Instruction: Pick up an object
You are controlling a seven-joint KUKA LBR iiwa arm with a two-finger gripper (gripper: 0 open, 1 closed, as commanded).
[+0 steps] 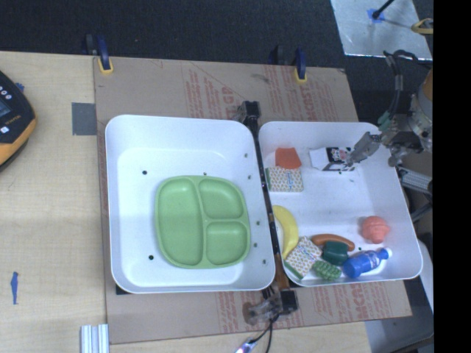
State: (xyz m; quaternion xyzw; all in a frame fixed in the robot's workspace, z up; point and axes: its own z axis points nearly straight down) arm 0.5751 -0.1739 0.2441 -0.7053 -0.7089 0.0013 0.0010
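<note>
From my remote seat, I'm using the green divided plate (202,221) as my anchor. Far off to its left, at the desk (48,219) edge, sits a yellow and black device (11,120). The plate itself lies flat in the left bin (121,142), roughly in the middle and a bit toward the near side.

Moving right of the plate, over the divider into the right bin (324,197): an orange block (288,157) with a patterned packet (285,179) just below it, touching or nearly so. Closer to the plate's lower right corner there's a banana (287,229) along the bin wall, then a checkered packet (302,256), a green piece (333,254) with an orange-brown sausage-looking thing (333,240) just above it, a dark green item (326,271) below, and a blue bottle (363,262) lying on its side. A pinkish ball (374,229) sits alone further right.

Up and right of the plate, near the far wall of the right bin, a small white card with dark print (330,155) lies flat. The gripper (352,160) is right at that card's right end, its fingers (360,147) angled down at it. Honestly I cannot tell how open they are or whether they've got anything; too small and blurry from here.
</note>
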